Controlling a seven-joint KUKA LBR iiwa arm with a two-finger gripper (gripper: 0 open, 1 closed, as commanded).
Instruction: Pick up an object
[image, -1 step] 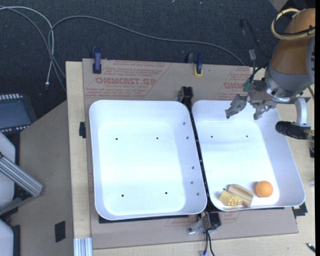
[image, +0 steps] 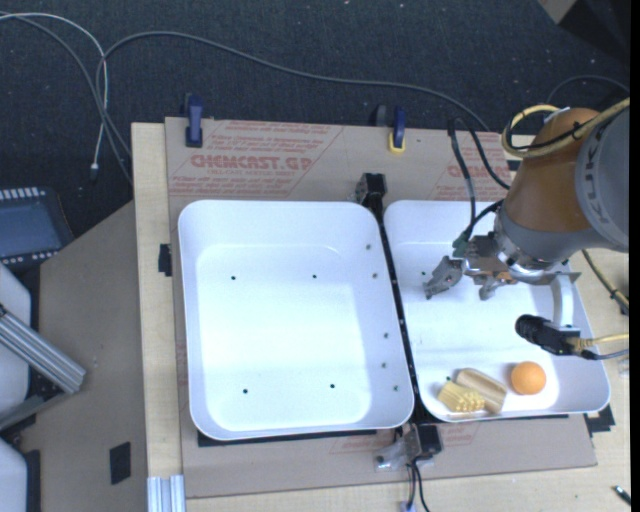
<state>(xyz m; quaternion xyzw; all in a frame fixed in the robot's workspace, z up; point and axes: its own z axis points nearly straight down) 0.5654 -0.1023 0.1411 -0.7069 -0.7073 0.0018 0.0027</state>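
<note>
A robotics lab: a bench (image: 150, 300) with clamped board (image: 300, 160), two white bins (image: 290, 215), loose cables (image: 80, 40), dark carpet.

Hand (image: 464, 282) open over R bin (image: 430, 330), nothing betw fingers.

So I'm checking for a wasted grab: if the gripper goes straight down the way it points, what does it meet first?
Probably bare floor of the right bin. The gripper points down over the bin's middle, apart from the orange ball and corn cob near the front edge; depth is unclear.
</note>
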